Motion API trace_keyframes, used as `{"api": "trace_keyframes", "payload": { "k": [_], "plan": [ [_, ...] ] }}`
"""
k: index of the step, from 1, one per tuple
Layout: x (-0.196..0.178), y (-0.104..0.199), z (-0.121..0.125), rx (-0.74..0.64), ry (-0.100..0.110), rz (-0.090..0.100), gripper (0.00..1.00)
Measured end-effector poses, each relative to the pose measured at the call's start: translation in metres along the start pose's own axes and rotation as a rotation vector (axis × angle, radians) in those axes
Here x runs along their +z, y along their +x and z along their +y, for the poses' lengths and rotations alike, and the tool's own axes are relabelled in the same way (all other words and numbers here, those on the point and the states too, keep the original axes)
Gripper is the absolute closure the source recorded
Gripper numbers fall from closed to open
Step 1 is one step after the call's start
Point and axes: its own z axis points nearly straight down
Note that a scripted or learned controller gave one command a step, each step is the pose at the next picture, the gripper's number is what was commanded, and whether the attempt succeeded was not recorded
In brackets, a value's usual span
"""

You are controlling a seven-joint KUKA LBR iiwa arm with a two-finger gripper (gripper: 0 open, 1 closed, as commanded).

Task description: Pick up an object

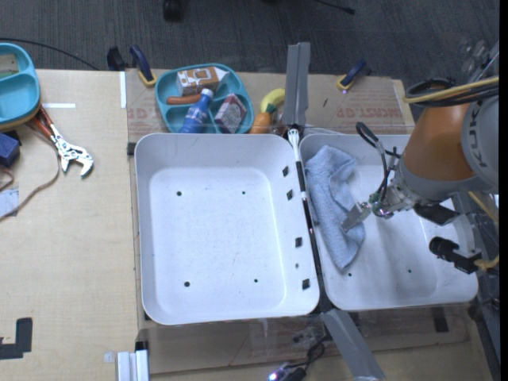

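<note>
Fingers [355, 217] low in right bin [413, 280] — touching grey cloth [329, 201]; spread or pinching, cannot tell.

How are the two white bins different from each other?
The right bin has a crumpled blue-grey cloth lying along its left side; the left bin shows bare white floor. The gripper reaches into the right bin at the cloth, not into the left bin. Both are shallow, white and sit side by side.

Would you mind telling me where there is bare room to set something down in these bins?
The left bin has bare floor wall to wall. In the right bin, only the near floor below the gripper is bare; the cloth crowds the divider side.
</note>
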Motion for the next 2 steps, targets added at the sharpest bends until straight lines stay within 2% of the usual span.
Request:
{"api": "trace_keyframes", "payload": {
  "k": [1,2],
  "plan": [
    [-0.001,-0.059,0.060,0.189,0.001,-0.001,0.00],
    [0.009,-0.021,0.102,0.091,-0.002,-0.004,0.00]
  ]
}}
